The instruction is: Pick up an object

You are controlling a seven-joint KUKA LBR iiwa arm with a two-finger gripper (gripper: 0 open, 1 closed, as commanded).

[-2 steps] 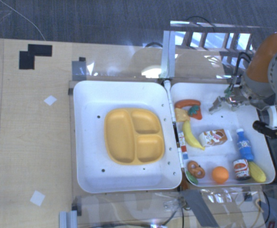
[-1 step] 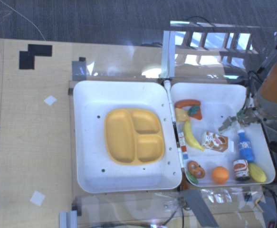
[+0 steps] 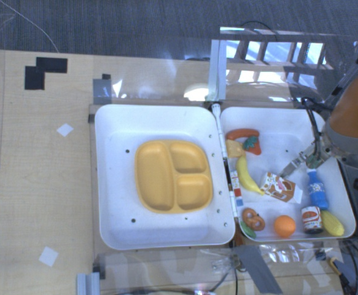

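Plywood table [image 3: 37, 183] under grey carpet carries two white bins: the left bin [image 3: 114, 226] holds a yellow tray [image 3: 172, 176], the right bin [image 3: 289, 128] toy food. The pincer [image 3: 287, 169] slants down-left just beside a small carton [image 3: 279, 187]; its opening cannot be told.

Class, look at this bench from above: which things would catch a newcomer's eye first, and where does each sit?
The yellow divided tray stands out, lying alone in the middle of the left bin. Next comes the clutter of toy food in the right bin: a banana, an orange and a small carton among others. The gripper reaches in from the right, just above that carton.
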